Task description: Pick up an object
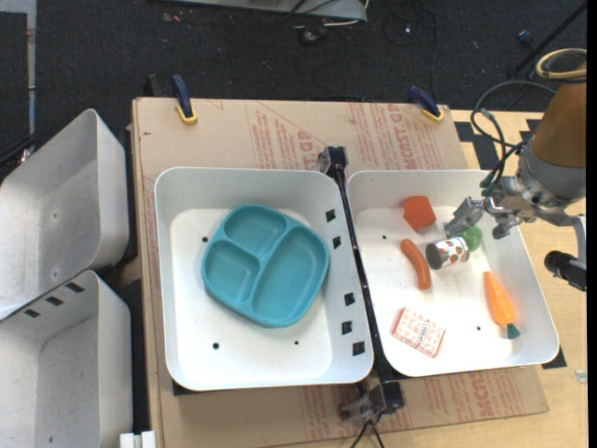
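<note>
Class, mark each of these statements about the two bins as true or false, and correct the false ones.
1. The teal plate lies in the left bin. True.
2. The plate has three compartments. True.
3. The carrot lies in the left bin. False: it lies in the right bin, near its right wall.
4. The red block sits on the plate. False: it sits in the right bin, near the far wall.
5. The hand is over the right bin, near the small can. True.
</note>
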Available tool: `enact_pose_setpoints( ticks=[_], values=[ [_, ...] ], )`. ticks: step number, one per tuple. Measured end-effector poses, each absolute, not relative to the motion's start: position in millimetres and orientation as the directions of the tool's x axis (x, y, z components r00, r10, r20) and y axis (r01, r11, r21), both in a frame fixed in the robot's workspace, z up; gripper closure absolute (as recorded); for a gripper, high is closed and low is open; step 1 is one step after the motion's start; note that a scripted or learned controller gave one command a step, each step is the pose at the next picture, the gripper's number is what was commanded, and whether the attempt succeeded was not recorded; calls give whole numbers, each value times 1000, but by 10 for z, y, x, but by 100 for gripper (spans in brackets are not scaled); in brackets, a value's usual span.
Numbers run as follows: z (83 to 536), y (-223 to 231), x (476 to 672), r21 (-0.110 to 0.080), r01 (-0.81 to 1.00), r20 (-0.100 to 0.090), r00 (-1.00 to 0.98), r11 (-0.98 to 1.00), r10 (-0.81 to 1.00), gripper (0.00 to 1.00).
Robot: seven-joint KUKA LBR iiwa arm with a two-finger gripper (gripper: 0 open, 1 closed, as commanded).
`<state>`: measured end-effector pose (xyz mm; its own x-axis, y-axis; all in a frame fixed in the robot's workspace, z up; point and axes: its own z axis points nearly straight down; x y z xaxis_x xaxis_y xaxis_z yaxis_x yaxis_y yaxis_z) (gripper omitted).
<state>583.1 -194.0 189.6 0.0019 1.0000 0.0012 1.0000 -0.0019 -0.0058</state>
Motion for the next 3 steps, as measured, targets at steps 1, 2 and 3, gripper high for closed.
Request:
enact_pose_setpoints(
  ticks=[1, 2, 3],
  values=[
    [1253, -1905, 5838, -6, 1000, 1, 2, -2, 1000, 0],
    [1400, -1914, 5858, 3, 1000, -1, 1, -1, 1000, 100],
    [1850, -1940, 5806, 5, 1000, -2, 3, -3, 1000, 100]
  ],
)
